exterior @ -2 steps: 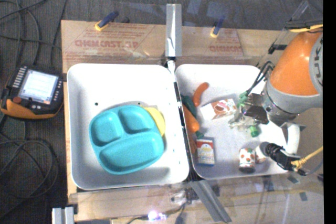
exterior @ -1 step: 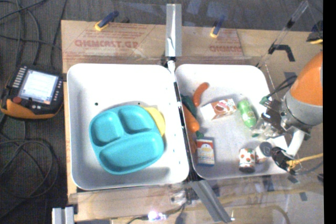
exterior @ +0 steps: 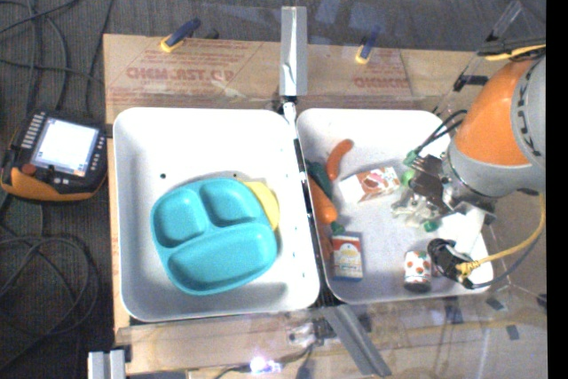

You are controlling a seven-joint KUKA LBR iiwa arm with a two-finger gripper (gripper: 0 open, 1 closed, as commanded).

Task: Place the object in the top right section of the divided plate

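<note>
From my feed the divided plate (exterior: 213, 235) sits in the left bin (exterior: 133, 155) with nothing in any section, a yellow item (exterior: 268, 201) tucked just beside its right edge, so placement isn't done. In the right bin (exterior: 373, 124): small box (exterior: 347, 255), patterned cup (exterior: 417, 269), snack packet (exterior: 379, 182), two carrots (exterior: 330, 173); I can't say which one is the object. The end effector (exterior: 424, 201) is low over that bin's right side, near the packet; I can't tell its state, so I judge pick and transfer both remain.
</note>
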